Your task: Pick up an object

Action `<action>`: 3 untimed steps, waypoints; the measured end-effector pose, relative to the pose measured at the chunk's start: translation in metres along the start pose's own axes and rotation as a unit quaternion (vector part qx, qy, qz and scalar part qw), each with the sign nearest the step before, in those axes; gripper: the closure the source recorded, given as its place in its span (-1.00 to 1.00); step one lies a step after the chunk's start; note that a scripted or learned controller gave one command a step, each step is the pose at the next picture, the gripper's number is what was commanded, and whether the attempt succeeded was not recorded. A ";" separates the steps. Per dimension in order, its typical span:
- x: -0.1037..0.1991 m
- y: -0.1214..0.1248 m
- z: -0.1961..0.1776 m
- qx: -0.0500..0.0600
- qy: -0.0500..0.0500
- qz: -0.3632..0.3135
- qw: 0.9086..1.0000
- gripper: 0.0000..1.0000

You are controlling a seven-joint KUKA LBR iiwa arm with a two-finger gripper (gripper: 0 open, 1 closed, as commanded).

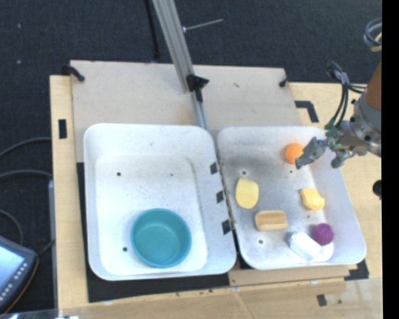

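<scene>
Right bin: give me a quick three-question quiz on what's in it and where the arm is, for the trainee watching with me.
1. True or false: the teal bowl sits in the right bin.
2. Which item lies nearest the gripper? A) purple ball B) orange ball C) tan block
3. Fill in: the white object lies beside the ____ ball.

Key
1. False: it sits in the left bin.
2. B: the orange ball lies just left of the gripper in the camera view.
3. Purple: the two lie together in the right bin's near corner.
</scene>
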State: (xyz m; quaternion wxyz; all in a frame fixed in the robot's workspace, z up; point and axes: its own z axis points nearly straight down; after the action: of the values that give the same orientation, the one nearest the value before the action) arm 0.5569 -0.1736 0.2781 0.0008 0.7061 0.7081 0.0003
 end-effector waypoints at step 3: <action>-0.002 -0.005 0.124 0.004 0.000 0.002 1.000 -1.00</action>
State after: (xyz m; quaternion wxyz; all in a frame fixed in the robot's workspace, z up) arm 0.5521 -0.1759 0.1544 -0.0018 0.7075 0.7067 -0.0021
